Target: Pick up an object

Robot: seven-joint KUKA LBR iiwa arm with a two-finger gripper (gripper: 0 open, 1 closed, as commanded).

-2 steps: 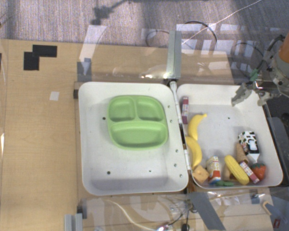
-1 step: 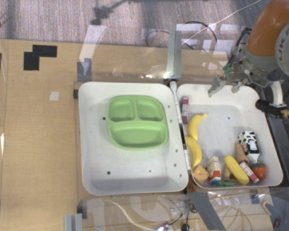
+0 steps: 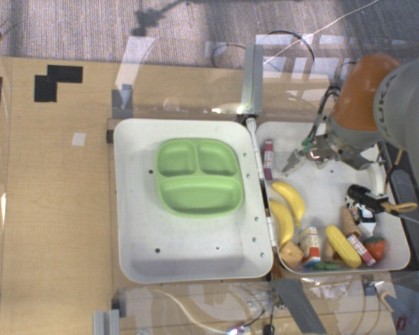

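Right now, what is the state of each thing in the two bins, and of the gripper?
Green divided plate: flat in the left bin, nothing on it.
Bananas: lying in the right bin, side by side.
Corn cob: lying near the front wall, among small items.
Marker: lying along the left wall.
Gripper: above the right bin, holding nothing visible.

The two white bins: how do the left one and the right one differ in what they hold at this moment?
The left bin holds one item, a green divided plate lying flat at its middle; the right bin holds many small items, among them two bananas and a toy corn cob, crowded toward its near side. The arm's claw hangs over the right bin, not the left. Both bins are shallow, white and round-cornered.
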